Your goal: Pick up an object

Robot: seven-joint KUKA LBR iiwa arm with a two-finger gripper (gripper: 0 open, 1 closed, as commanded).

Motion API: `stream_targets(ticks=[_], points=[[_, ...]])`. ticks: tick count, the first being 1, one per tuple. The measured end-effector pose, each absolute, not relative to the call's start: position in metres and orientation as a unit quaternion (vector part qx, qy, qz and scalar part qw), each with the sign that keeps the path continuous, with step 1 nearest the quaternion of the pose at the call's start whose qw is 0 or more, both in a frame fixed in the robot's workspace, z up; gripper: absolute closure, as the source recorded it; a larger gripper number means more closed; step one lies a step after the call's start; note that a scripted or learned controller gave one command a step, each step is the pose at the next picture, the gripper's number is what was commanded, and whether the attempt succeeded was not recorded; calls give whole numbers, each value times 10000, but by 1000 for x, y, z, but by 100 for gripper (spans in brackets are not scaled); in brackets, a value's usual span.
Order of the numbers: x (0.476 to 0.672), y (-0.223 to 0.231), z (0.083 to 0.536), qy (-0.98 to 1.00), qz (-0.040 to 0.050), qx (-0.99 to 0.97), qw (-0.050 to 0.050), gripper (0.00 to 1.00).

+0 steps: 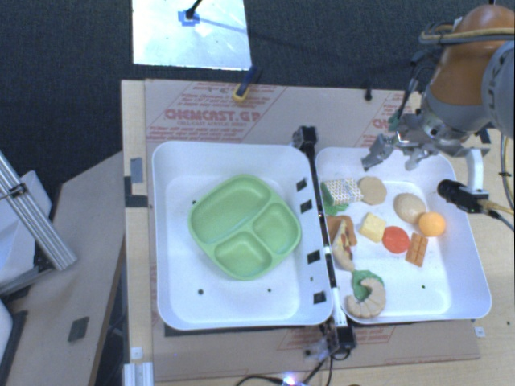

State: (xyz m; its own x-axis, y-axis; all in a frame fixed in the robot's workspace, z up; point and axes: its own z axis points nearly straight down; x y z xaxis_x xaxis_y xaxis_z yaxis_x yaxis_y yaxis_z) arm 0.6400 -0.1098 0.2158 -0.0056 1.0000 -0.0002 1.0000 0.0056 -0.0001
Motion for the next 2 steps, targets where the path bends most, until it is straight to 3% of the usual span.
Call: stream_targets(ticks=[2], points=[[652, -102, 119, 7094, 5, 7048, 8, 0]])
